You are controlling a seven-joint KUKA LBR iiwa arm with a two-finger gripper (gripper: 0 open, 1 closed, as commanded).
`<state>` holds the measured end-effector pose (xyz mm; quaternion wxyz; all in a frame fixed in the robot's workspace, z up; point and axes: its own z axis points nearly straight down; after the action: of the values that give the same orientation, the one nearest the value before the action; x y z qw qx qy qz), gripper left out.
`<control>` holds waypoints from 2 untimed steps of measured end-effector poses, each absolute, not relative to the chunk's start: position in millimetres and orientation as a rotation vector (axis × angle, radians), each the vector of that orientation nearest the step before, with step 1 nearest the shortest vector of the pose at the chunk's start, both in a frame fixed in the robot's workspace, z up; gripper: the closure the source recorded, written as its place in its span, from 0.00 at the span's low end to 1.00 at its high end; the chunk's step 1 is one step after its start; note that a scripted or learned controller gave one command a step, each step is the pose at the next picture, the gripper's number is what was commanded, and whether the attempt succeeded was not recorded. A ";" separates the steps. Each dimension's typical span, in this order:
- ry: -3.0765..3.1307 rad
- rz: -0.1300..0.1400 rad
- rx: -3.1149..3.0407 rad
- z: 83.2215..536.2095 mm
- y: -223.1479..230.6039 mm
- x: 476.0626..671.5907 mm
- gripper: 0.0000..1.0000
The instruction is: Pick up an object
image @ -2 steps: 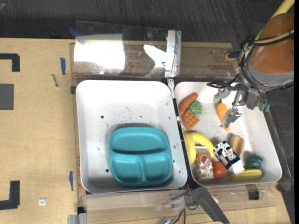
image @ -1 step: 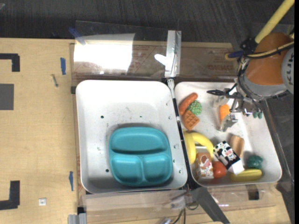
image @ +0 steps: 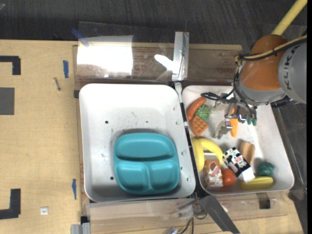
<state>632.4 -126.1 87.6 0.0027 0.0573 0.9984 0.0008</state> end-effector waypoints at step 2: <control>3.112 -0.002 0.271 89.3 -120.8 505.0 0.00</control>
<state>505.0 -120.8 89.3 0.0089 0.0868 0.9962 -0.0008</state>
